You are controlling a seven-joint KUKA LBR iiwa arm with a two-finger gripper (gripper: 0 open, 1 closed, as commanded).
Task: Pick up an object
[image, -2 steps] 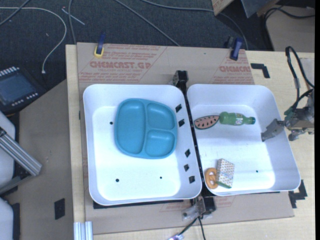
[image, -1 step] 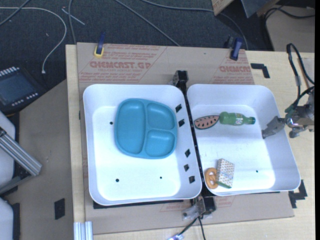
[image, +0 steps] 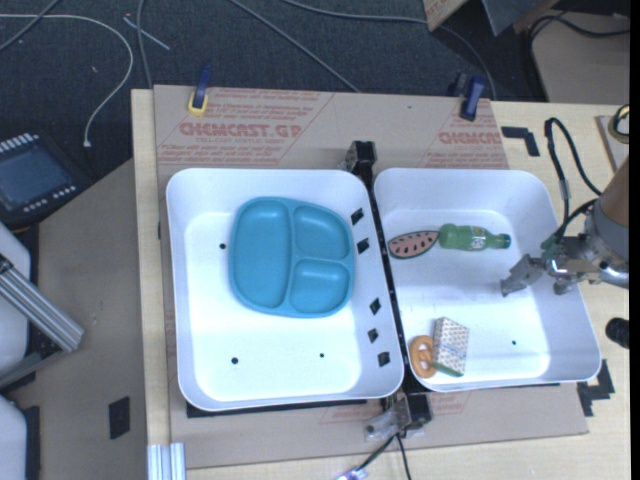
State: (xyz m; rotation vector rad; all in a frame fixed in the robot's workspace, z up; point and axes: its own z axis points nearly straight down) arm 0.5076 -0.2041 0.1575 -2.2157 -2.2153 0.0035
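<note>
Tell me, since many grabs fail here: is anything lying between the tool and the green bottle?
Nothing visible does. The tool hovers at the right bin's right side, and bare white floor runs from it up-left to the green bottle. The watermelon slice lies beyond the bottle.

The arm (image: 612,230) comes in from the right side and sits low, at the middle of the picture's height. Its tool (image: 522,280) points left and a little down. The two grey fingers (image: 515,278) are spread apart, and nothing is between them.
</note>
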